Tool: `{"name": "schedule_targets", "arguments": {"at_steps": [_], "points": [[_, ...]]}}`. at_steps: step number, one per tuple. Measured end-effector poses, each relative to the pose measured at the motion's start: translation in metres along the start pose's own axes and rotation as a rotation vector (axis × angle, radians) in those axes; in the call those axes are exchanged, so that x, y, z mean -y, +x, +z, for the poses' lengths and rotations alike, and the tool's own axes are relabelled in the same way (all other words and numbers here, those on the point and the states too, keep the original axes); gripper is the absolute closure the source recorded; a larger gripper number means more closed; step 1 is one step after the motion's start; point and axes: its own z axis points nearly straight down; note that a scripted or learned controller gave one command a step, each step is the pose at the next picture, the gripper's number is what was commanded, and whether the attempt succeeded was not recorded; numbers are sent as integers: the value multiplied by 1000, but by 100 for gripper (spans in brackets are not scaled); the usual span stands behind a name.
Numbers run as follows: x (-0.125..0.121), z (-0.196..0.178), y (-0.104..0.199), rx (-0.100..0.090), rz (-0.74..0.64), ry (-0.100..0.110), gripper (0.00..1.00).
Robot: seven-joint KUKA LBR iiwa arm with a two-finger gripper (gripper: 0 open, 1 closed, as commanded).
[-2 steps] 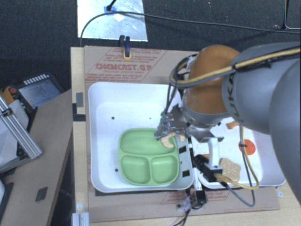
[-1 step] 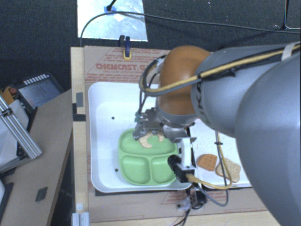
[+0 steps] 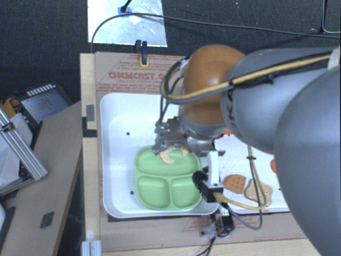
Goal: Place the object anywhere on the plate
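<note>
One arm (image 3: 277, 105) dominates your view: it enters from the right, grey along its length, with a rounded orange section above the wrist and a yellow cable running along its upper side. Next in size, note the left white bin (image 3: 114, 159), a shallow tray resting on a brown cardboard sheet (image 3: 133, 71) printed with red lettering. Inside this bin, toward its near right corner, you will find the green plate (image 3: 162, 180), which is divided into one large upper compartment and two smaller lower compartments. The right bin (image 3: 237, 143) lies beside the first and is largely covered by the arm; you can see two tan, cracker-like pieces (image 3: 235, 183) on its floor near the front edge, close together. The claw (image 3: 166, 145) hangs below the wrist, directly over the upper edge of the plate. You cannot tell from this angle whether it is open or closed, because the wrist housing hides much of it. The object (image 3: 171, 155), a small pale beige item of irregular shape, lies in the large upper compartment of the plate, just below the claw. You cannot tell whether the claw touches it. Smallest of all, observe a yellow and black clamp (image 3: 143, 55) at the far edge of the cardboard sheet.
</note>
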Motion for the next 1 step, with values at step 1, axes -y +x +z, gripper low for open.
{"name": "schedule_targets", "arguments": {"at_steps": [1], "points": [[0,1,0,1,0,1,0]]}}
